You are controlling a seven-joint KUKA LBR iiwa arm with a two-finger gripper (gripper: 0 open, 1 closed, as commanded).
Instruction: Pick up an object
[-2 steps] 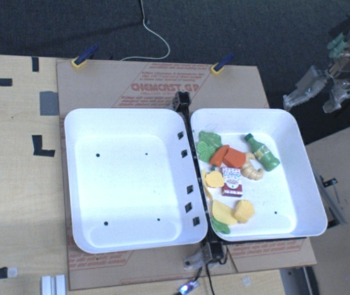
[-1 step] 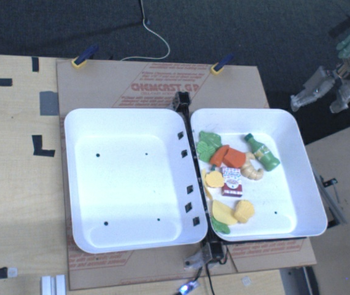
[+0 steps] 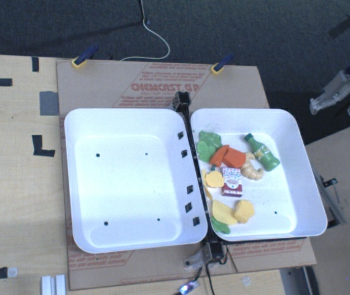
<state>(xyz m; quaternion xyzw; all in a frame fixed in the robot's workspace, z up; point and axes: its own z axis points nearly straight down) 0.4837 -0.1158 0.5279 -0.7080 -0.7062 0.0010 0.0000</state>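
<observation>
"CHEMGEAR"-like red lettering [image 3: 164, 86] on cardboard sheet [image 3: 236, 88]

Red lettering runs across the cardboard sheet [image 3: 163, 85] under the two bins, seen upside down; it seems to read "CHEMCAST GP", though the letters are blurred. A small red-and-white packet [image 3: 231, 181] in the right bin [image 3: 298, 165] bears print too small to read.

Even overhead light, soft picture

From where I worked, light fell evenly from above; the two white bins [image 3: 126, 183] glared bright, nearly washed out, with faint shadows under their rims. The far dark floor [image 3: 236, 17] stayed dim. Everything looked slightly soft, and the small toys [image 3: 233, 180] lacked crisp edges.
</observation>
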